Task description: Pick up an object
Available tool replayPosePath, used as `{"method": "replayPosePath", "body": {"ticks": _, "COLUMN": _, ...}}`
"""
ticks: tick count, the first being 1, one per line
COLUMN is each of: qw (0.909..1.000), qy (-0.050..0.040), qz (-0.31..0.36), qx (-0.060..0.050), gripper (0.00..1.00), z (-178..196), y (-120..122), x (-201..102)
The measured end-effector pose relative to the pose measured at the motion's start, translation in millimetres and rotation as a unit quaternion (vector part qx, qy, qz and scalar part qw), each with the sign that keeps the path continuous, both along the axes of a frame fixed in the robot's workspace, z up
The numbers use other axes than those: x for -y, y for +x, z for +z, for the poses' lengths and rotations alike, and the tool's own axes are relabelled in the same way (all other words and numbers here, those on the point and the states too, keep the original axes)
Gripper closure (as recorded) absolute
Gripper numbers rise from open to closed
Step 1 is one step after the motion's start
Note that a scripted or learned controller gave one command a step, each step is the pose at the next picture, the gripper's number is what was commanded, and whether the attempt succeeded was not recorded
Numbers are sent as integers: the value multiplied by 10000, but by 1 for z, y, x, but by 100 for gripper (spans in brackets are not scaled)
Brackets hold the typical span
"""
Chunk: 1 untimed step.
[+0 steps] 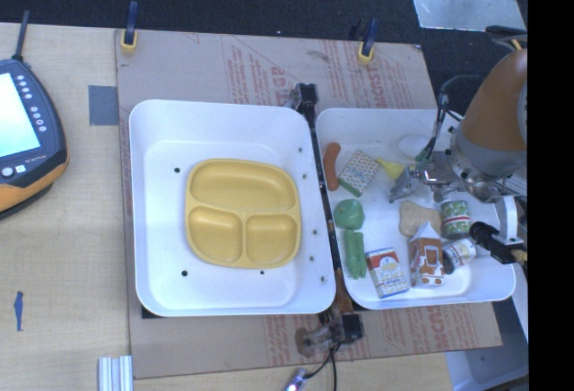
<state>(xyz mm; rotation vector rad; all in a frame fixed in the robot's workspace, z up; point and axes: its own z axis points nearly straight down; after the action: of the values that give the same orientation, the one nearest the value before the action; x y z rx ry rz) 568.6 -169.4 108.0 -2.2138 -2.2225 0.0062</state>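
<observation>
My gripper (408, 185) hangs low over the right bin (502, 291), in its upper middle, with the grey arm and its orange band (498, 107) coming in from the right. Just left of the gripper lie a yellow piece (390, 168) and a checkered packet (359, 170). Directly below it rests a tan bread slice (417, 219), with a green-labelled can (455, 217) beside that. I see nothing held in the gripper.
The right bin also holds an orange sausage (333, 165), a green ball (349, 213), a green cucumber (355, 253), two small cartons (387, 272) (426, 261) and a small bottle (459, 252). In the left bin (152, 201) is a yellow compartment tray (242, 212). A pendant (22, 134) lies far left.
</observation>
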Motion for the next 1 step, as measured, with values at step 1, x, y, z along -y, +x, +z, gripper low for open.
{"method": "replayPosePath", "body": {"ticks": 1, "qw": 10000, "qy": -7, "qz": 9, "qx": 9, "gripper": 0, "z": -15, "y": -32, "x": 25}}
